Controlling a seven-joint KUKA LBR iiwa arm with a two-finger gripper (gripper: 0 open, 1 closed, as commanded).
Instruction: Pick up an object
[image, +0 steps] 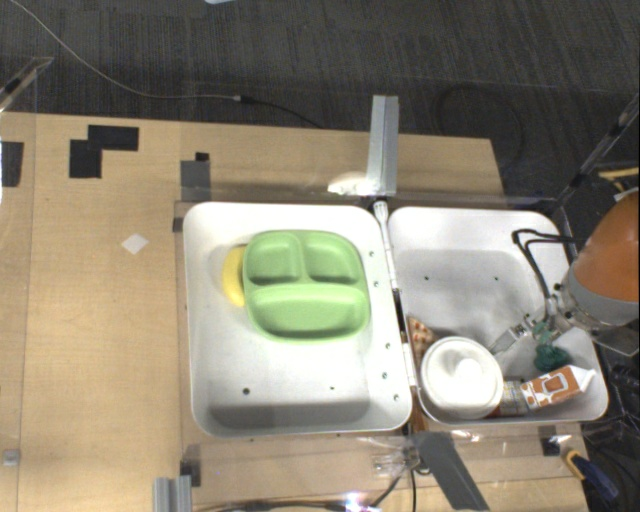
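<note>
My gripper (530, 334) is low in the right bin (460, 250), near that bin's right wall, under the orange band of the arm (610, 262). A small dark green object (550, 354) lies just below and to the right of it, close to or touching it. A white round bowl (460, 376) stands at the bin's front, to the gripper's left. An orange and white carton (555, 388) lies at the front right corner. A brown patterned packet (418, 332) rests against the bin's left wall.
The left bin (230, 390) holds a green divided plate (303, 284) with a yellow object (232, 277) partly under its left edge. A black cable (535, 262) loops over the right bin's far right. A metal post (383, 145) stands behind the bins.
</note>
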